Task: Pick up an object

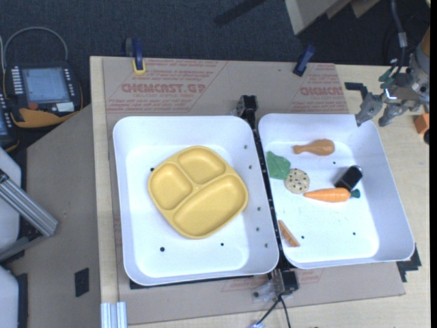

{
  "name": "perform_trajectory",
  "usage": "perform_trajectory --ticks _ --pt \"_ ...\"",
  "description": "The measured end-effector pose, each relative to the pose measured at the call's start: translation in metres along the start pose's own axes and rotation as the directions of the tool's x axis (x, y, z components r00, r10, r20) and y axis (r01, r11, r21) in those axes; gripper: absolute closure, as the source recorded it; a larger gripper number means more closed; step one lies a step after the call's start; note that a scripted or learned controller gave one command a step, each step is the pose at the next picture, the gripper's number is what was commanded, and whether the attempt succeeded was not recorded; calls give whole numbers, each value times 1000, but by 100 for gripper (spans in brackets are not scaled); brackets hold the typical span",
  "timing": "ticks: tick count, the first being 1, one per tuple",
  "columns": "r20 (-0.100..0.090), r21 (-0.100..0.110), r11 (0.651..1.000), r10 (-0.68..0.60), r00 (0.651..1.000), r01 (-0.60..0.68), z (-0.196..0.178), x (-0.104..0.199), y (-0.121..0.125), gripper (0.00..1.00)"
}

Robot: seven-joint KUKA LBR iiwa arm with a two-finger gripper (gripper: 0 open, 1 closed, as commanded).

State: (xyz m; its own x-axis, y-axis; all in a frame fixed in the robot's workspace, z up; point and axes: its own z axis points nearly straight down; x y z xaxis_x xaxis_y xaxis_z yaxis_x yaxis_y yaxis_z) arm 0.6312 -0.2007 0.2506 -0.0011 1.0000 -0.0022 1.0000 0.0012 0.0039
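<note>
From the overhead camera, the jaws (381, 111) hang spread and empty above the right white bin's (389, 203) far right corner. The plastic orange carrot (328, 195) touches a small black block (348, 178); a descent there could nudge both.

"CHEMCAST GP" on brown board (171, 80)
</note>
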Motion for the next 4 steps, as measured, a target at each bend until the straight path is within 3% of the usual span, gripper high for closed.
perform_trajectory --ticks 4 --pt "-5 8 1000 -4 1000 4 23 197 -83 100"
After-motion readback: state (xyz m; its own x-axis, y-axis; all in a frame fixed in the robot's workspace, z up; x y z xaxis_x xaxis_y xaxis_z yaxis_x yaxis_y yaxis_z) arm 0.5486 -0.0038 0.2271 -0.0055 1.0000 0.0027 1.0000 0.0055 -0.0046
